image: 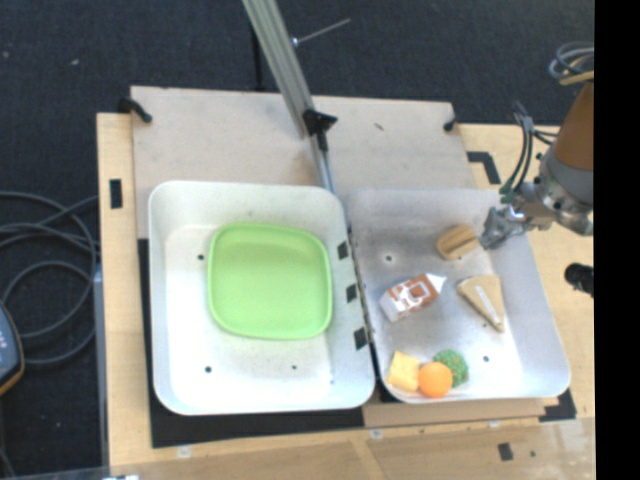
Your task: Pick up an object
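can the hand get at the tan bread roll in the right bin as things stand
Probably yes. The hand sits just right of the bread roll, nothing lies between them, and the roll lies apart from the other items.

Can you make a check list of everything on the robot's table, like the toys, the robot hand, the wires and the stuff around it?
Surface: wooden bench with two white bins, left bin and right bin.
Job's things: right bin holds a tan roll, brown-and-white carton, tan wedge, yellow block, orange ball, green broccoli.
Clutter: green plate in left bin.
Grippers: tool beside the roll.
Cables: black cable on floor, left.
Surroundings: dark carpet, metal rail.
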`<state>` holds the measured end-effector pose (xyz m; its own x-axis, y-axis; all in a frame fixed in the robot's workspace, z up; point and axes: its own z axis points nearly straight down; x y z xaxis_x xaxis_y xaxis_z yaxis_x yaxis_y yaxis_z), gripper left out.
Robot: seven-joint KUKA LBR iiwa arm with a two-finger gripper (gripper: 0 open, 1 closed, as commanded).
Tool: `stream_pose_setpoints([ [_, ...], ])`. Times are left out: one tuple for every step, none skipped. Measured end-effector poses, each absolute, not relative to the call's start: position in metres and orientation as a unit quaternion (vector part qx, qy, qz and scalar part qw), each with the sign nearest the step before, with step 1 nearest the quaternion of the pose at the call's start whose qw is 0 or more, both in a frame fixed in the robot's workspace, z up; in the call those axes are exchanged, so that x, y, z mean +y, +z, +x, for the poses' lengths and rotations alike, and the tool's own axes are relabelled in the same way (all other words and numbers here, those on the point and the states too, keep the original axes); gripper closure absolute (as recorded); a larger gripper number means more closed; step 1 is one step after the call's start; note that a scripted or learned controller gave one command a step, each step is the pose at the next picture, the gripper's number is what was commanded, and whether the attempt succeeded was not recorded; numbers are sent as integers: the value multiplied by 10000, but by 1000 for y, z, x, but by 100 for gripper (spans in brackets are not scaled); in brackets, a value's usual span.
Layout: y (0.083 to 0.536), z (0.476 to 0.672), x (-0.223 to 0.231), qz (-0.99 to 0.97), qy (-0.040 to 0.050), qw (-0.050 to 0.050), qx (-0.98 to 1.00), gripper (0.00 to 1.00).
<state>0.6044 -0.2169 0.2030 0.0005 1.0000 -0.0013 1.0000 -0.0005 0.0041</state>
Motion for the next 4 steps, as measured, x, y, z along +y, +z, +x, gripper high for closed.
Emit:
stream_pose_setpoints([
  [213,591,-163,7061,10,7,7082,100],
  [224,592,-118,7058,9,5,7084,100],
  [225,593,-74,7059,7,2,7083,100],
  [227,594,-29,7058,6,0,7084,100],
])
